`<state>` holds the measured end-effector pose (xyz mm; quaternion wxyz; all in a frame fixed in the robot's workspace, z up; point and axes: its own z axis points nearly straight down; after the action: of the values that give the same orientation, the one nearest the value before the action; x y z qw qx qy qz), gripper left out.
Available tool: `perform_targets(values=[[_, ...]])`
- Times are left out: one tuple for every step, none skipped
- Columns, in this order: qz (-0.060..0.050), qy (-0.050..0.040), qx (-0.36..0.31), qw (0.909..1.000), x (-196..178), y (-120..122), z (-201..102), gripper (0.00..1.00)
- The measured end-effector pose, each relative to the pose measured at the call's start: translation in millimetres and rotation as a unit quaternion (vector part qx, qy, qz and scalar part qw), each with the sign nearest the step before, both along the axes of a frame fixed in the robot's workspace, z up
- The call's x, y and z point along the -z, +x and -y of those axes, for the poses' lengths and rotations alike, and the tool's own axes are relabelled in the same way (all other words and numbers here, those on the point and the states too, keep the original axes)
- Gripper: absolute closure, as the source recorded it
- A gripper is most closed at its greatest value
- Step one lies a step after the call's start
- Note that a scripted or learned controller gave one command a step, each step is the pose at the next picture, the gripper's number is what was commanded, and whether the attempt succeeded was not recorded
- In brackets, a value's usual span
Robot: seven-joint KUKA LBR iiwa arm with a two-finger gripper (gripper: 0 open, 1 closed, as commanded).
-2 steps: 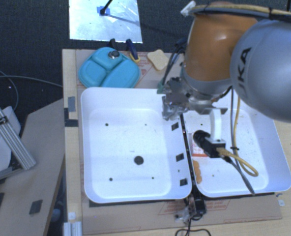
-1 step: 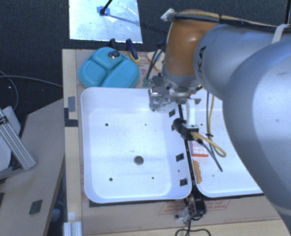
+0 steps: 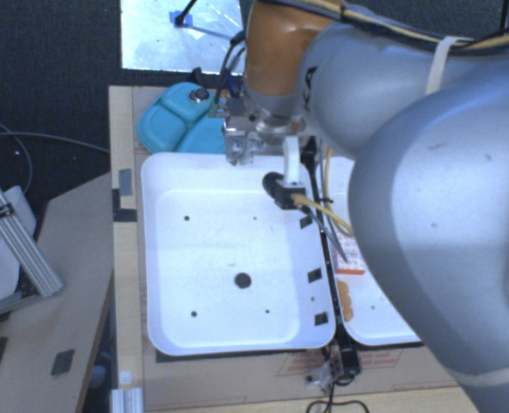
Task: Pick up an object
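I see claw [image 3: 240, 149] parked over far rim of left bin [image 3: 164, 231] (beside blue tray [image 3: 175, 123]); cannot tell claw state; likely searching for target.

Your left bin [image 3: 164, 256] floor lies open from center out to 6, 7 and 9 o'clock, wide room to pass. The arm [image 3: 409, 144] blocks 12 through 4 o'clock (it covers most of the right bin [image 3: 366, 329]). A blue object [image 3: 173, 123] crowds the bin's 11 o'clock rim.
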<state>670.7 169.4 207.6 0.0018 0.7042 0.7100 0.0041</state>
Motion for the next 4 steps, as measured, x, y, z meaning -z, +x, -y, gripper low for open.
perform_targets(values=[[-0.005,-0.0020,0.005,1.0000,89.6,-2.7,31.7,1.00],[-0.008,-0.0019,0.004,1.0000,126.0,-78.1,36.0,1.00],[-0.007,-0.0009,0.001,1.0000,123.4,-169.5,-16.4,1.00],[0.005,0.0026,0.001,1.0000,-131.2,-170.2,-21.4,1.00]])
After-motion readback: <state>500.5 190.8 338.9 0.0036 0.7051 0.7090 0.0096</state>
